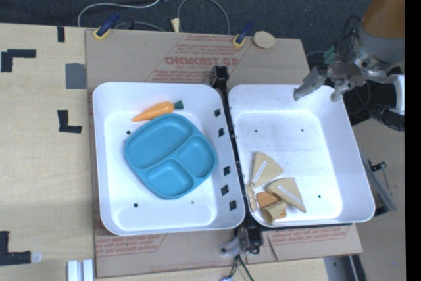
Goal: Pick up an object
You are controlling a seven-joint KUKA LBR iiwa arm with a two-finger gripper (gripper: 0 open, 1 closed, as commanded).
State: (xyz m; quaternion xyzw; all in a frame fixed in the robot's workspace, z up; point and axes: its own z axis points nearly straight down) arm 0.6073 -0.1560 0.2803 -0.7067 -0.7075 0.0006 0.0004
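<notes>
Camera view gives you the desk (39, 161) with two white bins side by side. The left bin (105, 141) holds a blue divided plate (171, 156) and, touching its far edge, a carrot (152, 111). The right bin (342, 141) has tan wedges and small brown pieces (273, 193) bunched in its near left corner. Your hand (322, 87) hovers over that bin's far right rim, fingers spread, pinching nothing. Expect trouble: the pieces overlap against the wall, so a finger may strike the rim or nudge them aside.
</notes>
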